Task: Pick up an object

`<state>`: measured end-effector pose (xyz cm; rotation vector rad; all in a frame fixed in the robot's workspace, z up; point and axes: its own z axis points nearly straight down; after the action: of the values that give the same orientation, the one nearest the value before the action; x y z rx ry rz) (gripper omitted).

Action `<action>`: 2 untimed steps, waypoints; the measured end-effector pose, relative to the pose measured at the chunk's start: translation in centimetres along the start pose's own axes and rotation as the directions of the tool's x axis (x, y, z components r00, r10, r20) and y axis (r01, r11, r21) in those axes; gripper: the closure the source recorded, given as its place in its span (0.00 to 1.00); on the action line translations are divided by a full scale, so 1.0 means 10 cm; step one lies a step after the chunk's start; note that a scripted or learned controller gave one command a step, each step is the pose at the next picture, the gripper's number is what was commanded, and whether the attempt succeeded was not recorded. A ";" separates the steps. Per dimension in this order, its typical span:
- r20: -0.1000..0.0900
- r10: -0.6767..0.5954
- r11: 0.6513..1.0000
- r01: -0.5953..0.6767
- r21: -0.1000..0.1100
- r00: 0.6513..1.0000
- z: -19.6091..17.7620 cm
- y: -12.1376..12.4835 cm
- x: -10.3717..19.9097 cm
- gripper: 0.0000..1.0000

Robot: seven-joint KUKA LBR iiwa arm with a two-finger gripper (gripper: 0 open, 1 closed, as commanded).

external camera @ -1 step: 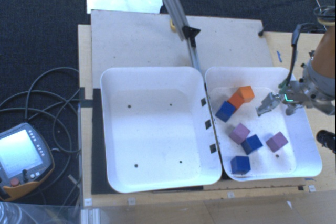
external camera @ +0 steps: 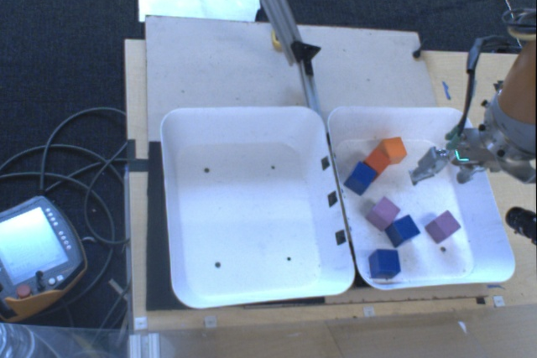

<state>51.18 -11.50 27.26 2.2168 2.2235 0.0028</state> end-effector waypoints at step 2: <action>-0.001 0.002 1.000 -0.002 0.006 1.000 0.97 -0.03 0.05 0.00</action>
<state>50.95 -11.00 17.57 2.2228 2.2251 -0.0029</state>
